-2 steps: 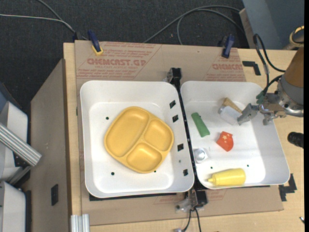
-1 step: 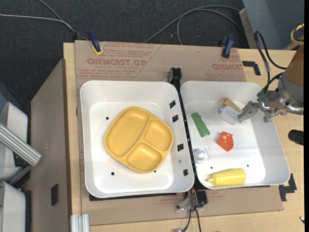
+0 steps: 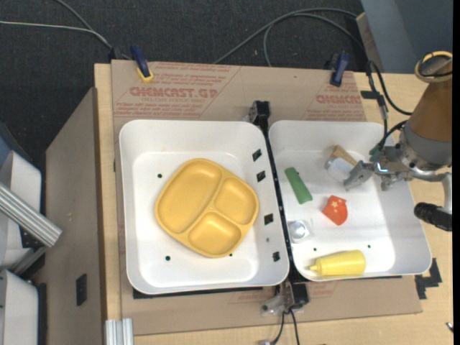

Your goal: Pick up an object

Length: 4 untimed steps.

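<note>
The right bin (image 3: 402,246) holds several small objects. A green stick-shaped piece (image 3: 297,185) lies near its left wall, with a red lumpy toy (image 3: 335,210) to its right. A small silvery piece (image 3: 297,229) sits below the green piece. Along the front wall lies a yellow bottle (image 3: 339,263). A tan and grey block (image 3: 338,157) rests towards the back. My gripper (image 3: 372,177) hangs over the bin's right half, just right of that block. It is open with nothing between its fingers.
The left bin (image 3: 136,214) holds a yellow divided plate (image 3: 207,207). Black clips run down the wall shared by the two bins. Cables and two blue clamps lie along the back of the cardboard-covered bench. The arm's orange band is at the right edge.
</note>
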Each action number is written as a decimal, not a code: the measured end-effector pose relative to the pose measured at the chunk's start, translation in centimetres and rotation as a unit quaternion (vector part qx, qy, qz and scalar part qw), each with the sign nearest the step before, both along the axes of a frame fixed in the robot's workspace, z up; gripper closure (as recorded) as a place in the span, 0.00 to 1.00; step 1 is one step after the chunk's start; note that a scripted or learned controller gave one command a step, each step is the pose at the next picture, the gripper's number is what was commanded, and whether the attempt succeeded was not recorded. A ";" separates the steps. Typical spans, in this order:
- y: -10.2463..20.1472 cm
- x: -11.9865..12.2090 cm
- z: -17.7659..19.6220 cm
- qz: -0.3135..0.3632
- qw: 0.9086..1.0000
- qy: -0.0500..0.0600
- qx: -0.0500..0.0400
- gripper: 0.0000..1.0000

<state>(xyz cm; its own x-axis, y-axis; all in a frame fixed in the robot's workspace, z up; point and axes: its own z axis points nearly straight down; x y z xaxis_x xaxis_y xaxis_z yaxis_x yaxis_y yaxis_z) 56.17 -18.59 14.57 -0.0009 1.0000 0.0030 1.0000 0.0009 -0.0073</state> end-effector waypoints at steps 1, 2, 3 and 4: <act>0.9 0.7 -5.2 -0.001 1.000 -0.009 -0.001 0.00; 0.9 0.7 -6.3 0.000 1.000 -0.003 -0.001 0.00; 0.9 0.8 -5.3 0.000 1.000 -0.003 0.000 1.00; 0.9 0.5 0.9 0.000 1.000 -0.005 -0.002 1.00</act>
<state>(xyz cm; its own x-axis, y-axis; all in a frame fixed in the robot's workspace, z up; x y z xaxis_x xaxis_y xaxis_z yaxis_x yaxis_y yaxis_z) 56.69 -17.69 15.43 -0.0013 1.0000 -0.0009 1.0000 0.0013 0.0036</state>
